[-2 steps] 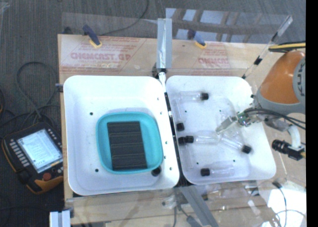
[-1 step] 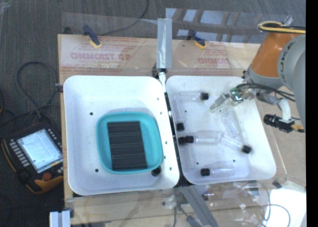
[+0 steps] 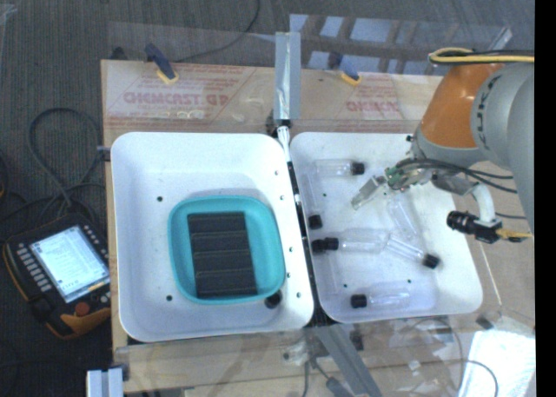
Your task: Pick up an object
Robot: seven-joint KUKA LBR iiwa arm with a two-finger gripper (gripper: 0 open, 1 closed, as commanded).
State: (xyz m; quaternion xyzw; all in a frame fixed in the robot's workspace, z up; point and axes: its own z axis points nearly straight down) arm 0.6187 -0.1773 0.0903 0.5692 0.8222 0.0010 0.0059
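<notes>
Several clear plastic bottles with black caps lie in the right bin [image 3: 465, 287]. One bottle [image 3: 334, 167] is near the bin's back wall. A second bottle [image 3: 363, 241] lies across the middle, and a third bottle [image 3: 382, 298] lies near the front. My gripper [image 3: 370, 193] hangs over the middle of the right bin, pointing down and left from the orange-banded wrist [image 3: 452, 113]. It is just left of another clear bottle [image 3: 402, 215] and above the middle one. I see nothing held in it.
The left bin [image 3: 139, 169] holds a teal tray [image 3: 178, 230] with a dark ribbed insert, and a small black cap [image 3: 272, 300] lies beside it. A metal post [image 3: 286, 74] stands behind the divide between the bins. A handheld pendant [image 3: 61, 269] lies left of the bench.
</notes>
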